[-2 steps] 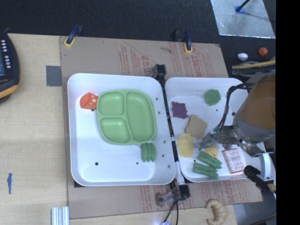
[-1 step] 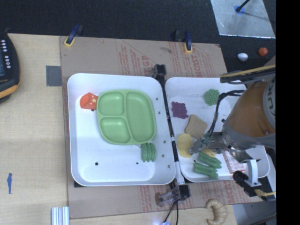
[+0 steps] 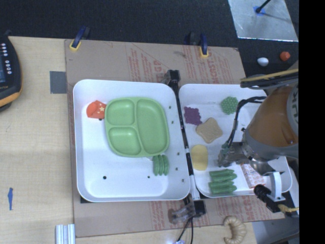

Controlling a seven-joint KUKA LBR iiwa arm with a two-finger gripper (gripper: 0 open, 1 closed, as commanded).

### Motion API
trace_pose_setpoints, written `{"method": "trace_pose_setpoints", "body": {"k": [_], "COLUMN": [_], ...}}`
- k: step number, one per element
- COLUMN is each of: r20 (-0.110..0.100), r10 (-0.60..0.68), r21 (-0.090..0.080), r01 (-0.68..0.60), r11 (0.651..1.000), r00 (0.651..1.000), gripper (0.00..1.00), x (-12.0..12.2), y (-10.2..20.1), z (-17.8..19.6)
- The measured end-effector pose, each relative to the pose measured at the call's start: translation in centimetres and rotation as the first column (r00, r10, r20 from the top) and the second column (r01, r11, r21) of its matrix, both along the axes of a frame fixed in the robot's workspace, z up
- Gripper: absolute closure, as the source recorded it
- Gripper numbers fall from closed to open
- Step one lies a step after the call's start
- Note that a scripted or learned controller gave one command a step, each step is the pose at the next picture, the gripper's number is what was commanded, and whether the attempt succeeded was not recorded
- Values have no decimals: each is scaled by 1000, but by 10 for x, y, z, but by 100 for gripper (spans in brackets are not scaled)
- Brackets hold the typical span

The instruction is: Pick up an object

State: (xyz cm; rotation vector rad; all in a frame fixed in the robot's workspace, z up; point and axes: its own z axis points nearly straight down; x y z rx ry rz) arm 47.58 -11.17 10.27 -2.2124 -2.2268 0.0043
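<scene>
I am looking down on two white bins. The left bin [image 3: 86,136] is holding a green divided plate [image 3: 137,126], a red toy [image 3: 96,109] tucked at its far-left edge, and a small green piece [image 3: 161,164] nearer. The right bin [image 3: 203,91] is offering loose pickings: purple scrap [image 3: 192,115], tan slice [image 3: 209,130], yellow block [image 3: 199,157], green beans [image 3: 222,181]. The gripper [image 3: 227,155] is hovering just right of the yellow block, above the beans; I cannot tell its jaws.
</scene>
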Motion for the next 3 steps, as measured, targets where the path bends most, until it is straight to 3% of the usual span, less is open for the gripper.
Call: {"method": "trace_pose_setpoints", "body": {"k": [1, 2, 3], "r20": [0, 15, 6], "r10": [1, -9, -1], "r21": [0, -7, -2], "r01": [-1, 9, 1], "r11": [1000, 1000, 1000], "r00": [1000, 1000, 1000], "gripper": [0, 0, 0], "x": [0, 10, 36], "y": [0, -73, -91], "z": [0, 130, 156]}}
